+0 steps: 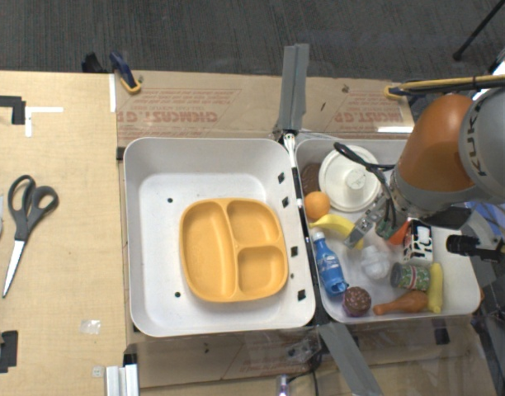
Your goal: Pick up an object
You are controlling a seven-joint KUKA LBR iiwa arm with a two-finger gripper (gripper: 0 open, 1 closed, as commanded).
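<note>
My gripper reaches down into the right bin, below the arm's orange band. It hangs just right of a yellow banana and above a clear crumpled item. An orange ball lies left of the banana. A blue bottle lies along the bin's left wall. A white cup with a black cord sits at the back. At the front are a dark purple ball, an orange carrot, a green can and a yellow stick.
The left bin holds a yellow divided plate. Scissors lie on the bench at far left. A grey divider bar stands behind the bins. The arm's body covers the right bin's back right part.
</note>
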